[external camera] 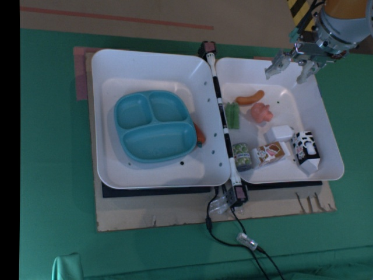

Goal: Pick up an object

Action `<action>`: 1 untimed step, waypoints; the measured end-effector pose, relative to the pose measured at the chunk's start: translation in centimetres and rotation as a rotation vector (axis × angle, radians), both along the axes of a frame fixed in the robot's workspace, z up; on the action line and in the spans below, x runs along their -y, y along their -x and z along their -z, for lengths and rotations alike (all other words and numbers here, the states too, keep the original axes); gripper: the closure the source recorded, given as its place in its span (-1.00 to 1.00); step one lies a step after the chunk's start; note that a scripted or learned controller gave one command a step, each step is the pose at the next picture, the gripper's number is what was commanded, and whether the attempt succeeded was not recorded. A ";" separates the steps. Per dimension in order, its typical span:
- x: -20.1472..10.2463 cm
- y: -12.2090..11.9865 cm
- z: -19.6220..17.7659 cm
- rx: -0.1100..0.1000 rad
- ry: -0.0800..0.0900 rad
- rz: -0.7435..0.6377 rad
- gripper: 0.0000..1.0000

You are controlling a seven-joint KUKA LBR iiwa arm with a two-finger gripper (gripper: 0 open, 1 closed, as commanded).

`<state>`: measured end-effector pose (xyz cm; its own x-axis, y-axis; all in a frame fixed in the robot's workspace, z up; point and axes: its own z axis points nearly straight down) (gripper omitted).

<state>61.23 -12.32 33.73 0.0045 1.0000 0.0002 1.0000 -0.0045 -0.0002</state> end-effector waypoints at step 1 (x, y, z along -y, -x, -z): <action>-2.7 -5.3 7.8 0.003 0.001 -0.002 -1.00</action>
